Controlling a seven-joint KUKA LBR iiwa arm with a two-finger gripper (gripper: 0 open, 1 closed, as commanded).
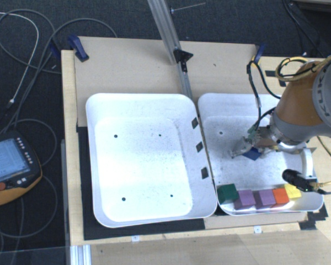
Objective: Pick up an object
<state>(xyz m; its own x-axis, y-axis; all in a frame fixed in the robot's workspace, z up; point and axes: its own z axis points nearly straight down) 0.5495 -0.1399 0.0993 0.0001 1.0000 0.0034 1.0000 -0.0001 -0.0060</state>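
Blocks line the near wall of the right bin point(231, 106): a green block point(227, 192), a purple block point(246, 199), an orange block point(281, 195) and a yellow block point(293, 191), touching in a row. We judge them light, stiff and smooth, best pinched across flat sides. A small blue piece point(254, 154) lies mid-bin, right at the gripper point(248, 148). The arm point(300, 106) leans in over this bin, wrist low. We cannot tell how the jaws stand; the blue piece may be between them.
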